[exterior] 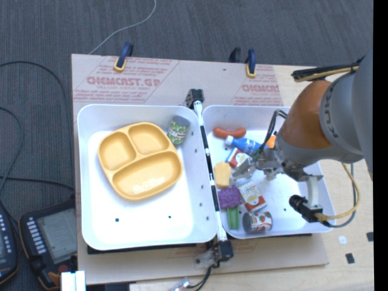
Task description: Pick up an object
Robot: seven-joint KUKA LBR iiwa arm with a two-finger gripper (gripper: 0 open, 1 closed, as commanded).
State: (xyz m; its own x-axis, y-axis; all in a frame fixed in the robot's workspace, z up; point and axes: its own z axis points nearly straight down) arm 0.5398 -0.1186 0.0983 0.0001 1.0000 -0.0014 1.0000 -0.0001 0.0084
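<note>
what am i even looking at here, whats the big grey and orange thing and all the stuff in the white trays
The grey and orange thing is a robot arm reaching in from the right. One camera fixed above the bench looks down at a slant. Its gripper hangs low over the right bin; I cannot tell if it holds anything.

The bench bears two shallow white bins side by side. The left bin holds a yellow divided plate and a small greenish can at its upper right.

The right bin holds a jumble of toy foods: a sausage, a blue and white bottle, a yellow corn piece, a purple grape bunch, and a tin can lying on its side.
</note>
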